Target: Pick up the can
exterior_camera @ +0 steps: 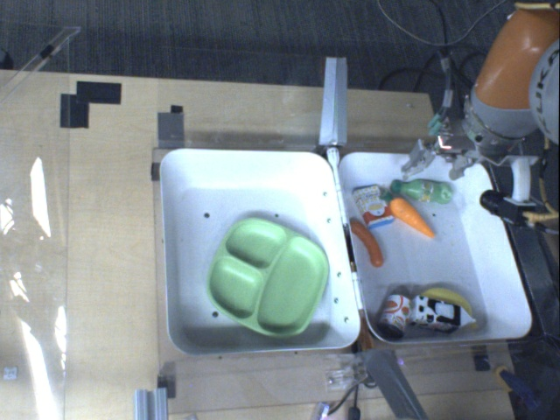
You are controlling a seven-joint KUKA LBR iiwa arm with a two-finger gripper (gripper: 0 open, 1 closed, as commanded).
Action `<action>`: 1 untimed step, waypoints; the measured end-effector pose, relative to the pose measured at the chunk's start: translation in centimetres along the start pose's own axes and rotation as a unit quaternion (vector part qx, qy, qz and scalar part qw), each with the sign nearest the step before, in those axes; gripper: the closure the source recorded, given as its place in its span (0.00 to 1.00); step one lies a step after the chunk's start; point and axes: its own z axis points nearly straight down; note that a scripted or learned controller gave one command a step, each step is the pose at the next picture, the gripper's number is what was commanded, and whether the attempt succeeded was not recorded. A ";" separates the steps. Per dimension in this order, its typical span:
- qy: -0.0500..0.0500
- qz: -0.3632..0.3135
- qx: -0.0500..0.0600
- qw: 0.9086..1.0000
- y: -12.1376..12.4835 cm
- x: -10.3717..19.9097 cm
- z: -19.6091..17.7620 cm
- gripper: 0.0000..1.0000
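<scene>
A small can [395,311] with white and orange print lies on its side in the front left corner of the right bin [499,261], its dark end facing the front wall. It touches a black and white toy [435,315]. My gripper [438,164] hovers over the far edge of the right bin, just above a green bottle [423,191]. The fingers are spread open with nothing between them. The can is far from the gripper, at the opposite end of the bin.
The right bin also holds a carrot [411,217], a red sausage [367,243], a small red, white and blue packet [372,203] and a banana [451,298]. A green divided plate [269,276] lies in the left bin [188,234]. A metal divider [333,103] stands between the bins.
</scene>
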 end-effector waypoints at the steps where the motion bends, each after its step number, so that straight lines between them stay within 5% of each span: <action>1: -0.001 -0.046 -0.002 0.999 2.5 1.4 -8.0 0.00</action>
